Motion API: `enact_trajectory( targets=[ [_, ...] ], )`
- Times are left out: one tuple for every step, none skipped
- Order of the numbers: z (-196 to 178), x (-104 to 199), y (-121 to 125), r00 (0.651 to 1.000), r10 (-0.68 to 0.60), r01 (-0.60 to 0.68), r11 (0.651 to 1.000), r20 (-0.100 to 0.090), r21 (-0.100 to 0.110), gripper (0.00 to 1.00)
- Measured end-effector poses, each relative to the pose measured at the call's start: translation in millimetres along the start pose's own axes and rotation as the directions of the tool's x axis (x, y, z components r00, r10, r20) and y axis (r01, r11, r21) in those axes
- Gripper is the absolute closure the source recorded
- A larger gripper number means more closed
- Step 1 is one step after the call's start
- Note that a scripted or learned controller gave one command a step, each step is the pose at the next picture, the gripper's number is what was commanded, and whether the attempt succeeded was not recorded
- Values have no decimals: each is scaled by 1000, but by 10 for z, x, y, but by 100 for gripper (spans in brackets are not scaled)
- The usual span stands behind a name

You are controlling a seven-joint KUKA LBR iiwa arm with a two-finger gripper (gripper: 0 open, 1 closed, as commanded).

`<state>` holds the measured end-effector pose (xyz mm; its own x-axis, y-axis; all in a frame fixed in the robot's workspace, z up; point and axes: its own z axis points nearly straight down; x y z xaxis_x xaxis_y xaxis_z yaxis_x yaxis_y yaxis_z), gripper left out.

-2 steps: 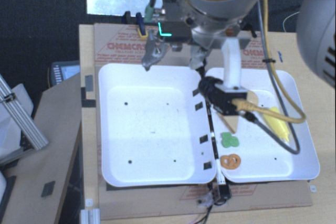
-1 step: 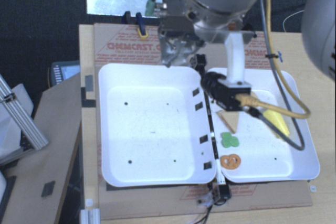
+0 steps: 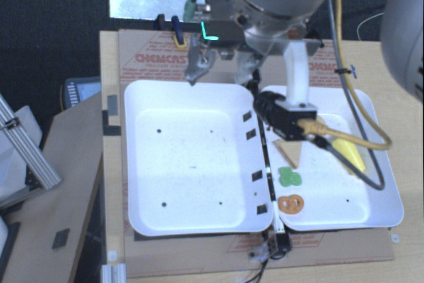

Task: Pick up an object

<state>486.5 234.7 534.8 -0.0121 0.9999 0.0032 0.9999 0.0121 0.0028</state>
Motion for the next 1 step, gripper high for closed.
enact_trajectory(
  targets=[
    [-115,3,3,1000,-4,4,1000,-2,-3,100]
  ],
)
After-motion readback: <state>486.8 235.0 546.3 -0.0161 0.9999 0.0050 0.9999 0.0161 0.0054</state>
